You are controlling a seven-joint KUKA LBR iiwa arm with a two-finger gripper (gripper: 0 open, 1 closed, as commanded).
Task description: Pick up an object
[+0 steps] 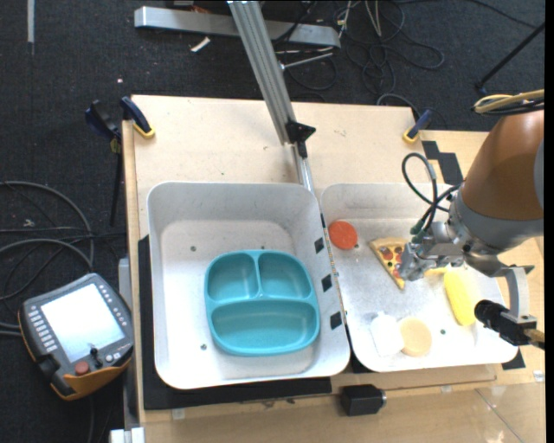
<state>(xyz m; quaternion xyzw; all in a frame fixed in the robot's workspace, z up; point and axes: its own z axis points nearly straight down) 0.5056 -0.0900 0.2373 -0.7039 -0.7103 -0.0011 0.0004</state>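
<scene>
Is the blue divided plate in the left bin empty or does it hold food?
Empty: the blue divided plate shows bare blue compartments.

A dark carpeted floor (61, 78) is seen across the top and left of the frame. Black cables (39, 234) are strewn over it at the left, and more cables (389, 52) are tangled at the upper right. A pale wooden bench (216, 138) is set in the middle, its surface speckled. Yellow-and-black clamps (130, 114) are fixed at its upper left corner, and another clamp (415, 124) at the upper right. A grey metal beam (268, 73) is slanted down from the top centre toward the bench. A flat metal bar (234, 26) is laid on the floor at the top. A handheld control pendant (76, 333) with a pale screen is placed at the lower left.
</scene>
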